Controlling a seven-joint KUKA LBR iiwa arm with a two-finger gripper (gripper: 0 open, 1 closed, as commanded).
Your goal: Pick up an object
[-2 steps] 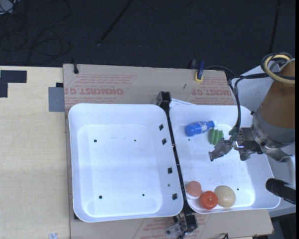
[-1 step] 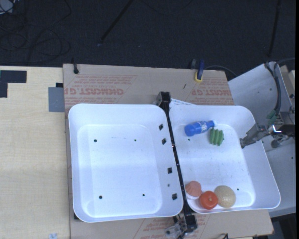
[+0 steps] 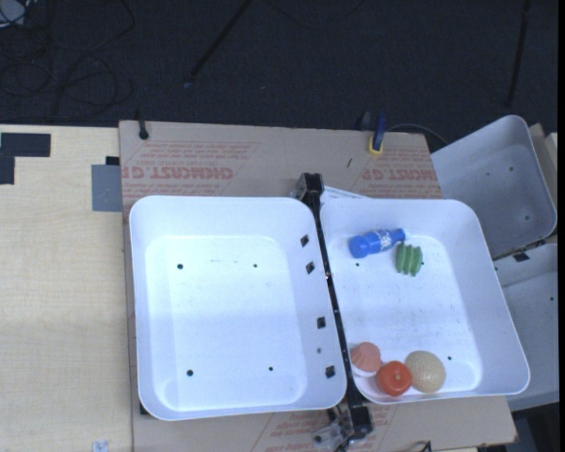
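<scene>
Five small things are sitting in the right-hand shallow white plastic bin [image 3: 471,252], and any of them could serve as the pick. Up near the far wall, a small blue plastic bottle with a white cap [image 3: 376,242] is lying on its side, just beside a ribbed green pickle-shaped piece [image 3: 410,259]. Down at the near edge, three round ones are crowding together: a pale pink ball [image 3: 365,356], a red-orange tomato-like ball [image 3: 394,378] and a cream-coloured dimpled ball [image 3: 426,370], the tomato touching both neighbours.

All of them are looking light. The bottle is probably stiff and slick, likely to roll, so closing across its body midway along seems the safest hold. The green piece is looking grippy across its narrow width. The round trio is tight against the bin wall, leaving little room on either side.

The left-hand white bin [image 3: 155,243] is sitting alongside, the two meeting at a black divider strip [image 3: 322,281]. Both are resting on a brown cardboard sheet [image 3: 245,163] over the pale wooden table [image 3: 47,281]. As for the jaws, I cannot tell their state.
</scene>
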